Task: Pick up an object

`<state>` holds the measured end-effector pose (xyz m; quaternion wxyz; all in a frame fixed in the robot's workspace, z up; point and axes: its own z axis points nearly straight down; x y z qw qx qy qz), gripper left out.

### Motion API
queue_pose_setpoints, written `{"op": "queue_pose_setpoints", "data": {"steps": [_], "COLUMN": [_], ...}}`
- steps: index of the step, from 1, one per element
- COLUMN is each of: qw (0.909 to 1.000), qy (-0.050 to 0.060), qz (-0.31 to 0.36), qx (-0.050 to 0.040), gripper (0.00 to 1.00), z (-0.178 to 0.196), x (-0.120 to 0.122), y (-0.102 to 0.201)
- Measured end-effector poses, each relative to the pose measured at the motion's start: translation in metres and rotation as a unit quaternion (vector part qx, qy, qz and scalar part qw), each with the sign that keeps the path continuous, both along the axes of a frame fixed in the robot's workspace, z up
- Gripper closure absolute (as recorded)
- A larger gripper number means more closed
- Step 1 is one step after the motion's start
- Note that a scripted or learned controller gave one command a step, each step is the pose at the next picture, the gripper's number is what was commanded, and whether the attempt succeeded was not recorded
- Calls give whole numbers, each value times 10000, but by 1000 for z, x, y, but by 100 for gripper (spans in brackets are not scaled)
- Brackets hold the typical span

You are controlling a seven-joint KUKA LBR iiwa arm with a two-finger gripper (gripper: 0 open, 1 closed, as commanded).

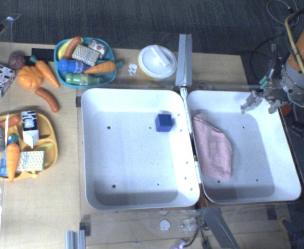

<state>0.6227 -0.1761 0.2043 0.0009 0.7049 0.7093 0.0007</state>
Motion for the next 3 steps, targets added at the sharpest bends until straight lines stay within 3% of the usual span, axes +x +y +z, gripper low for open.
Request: {"op": "queue_pose_setpoints", "data": {"steps": [1, 2, 3], "qw": [9985, 9990, 9911], "qy": [-38, -55, -87], "qz": [550, 447, 1326], "qx": [-8, -14, -33], "gripper": [0, 0, 0], "z": [-108, -111, -112], "x": [-58, -21, -38], "y": [34, 42, 87]}}
